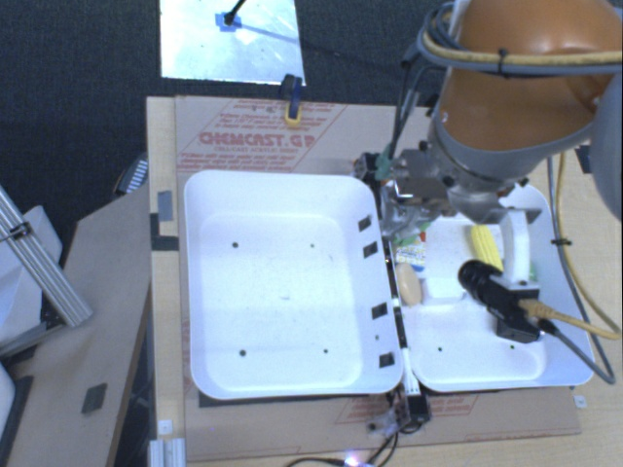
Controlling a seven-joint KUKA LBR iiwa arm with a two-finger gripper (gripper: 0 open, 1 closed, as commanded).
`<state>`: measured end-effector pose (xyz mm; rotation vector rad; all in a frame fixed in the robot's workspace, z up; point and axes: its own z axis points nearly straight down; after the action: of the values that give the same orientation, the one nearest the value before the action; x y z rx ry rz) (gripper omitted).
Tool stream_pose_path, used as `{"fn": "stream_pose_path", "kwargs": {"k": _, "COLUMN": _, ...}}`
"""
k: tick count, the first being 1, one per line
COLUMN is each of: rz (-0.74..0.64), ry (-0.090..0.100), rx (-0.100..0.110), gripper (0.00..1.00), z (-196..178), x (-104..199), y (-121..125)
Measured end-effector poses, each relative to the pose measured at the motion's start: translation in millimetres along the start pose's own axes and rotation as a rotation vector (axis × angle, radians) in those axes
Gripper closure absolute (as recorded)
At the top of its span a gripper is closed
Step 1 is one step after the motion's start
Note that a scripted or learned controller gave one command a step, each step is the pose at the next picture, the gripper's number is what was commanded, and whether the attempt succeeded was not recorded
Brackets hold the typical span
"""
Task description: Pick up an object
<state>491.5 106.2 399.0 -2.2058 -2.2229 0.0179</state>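
My gripper (397, 207) hangs low over the far left corner of the right bin (487, 368), close to the divider between the two bins. Right below it lies a small white and green packet (412, 253). A tan oval piece (410, 286) rests just in front of the packet, against the bin's left wall. A yellow ribbed object (485, 246) lies to the right of them, partly hidden behind the arm. The arm's large orange and grey body covers the far part of this bin.
The left bin (282, 358) stands beside the right one, joined by black clips (380, 310). Both rest on a cardboard sheet (253, 134). A yellow and blue clamp (292, 100) and a shiny plate (229, 27) lie behind. An aluminium rail (39, 270) slants at far left.
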Motion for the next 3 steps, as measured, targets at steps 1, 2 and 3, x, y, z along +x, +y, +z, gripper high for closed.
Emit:
{"fn": "stream_pose_path", "kwargs": {"k": 1, "rz": 0.001, "ry": 0.007, "rx": -0.033, "gripper": 1.00, "z": -144.5, "x": 14.5, "y": -7.2}}
{"fn": "stream_pose_path", "kwargs": {"k": 2, "rz": 0.006, "ry": -0.003, "rx": -0.001, "gripper": 1.00, "z": 33.6, "x": 31.2, "y": 0.6}}
{"fn": "stream_pose_path", "kwargs": {"k": 3, "rz": -0.001, "ry": 0.005, "rx": -0.022, "gripper": 1.00, "z": -21.0, "x": 82.9, "y": 11.8}}
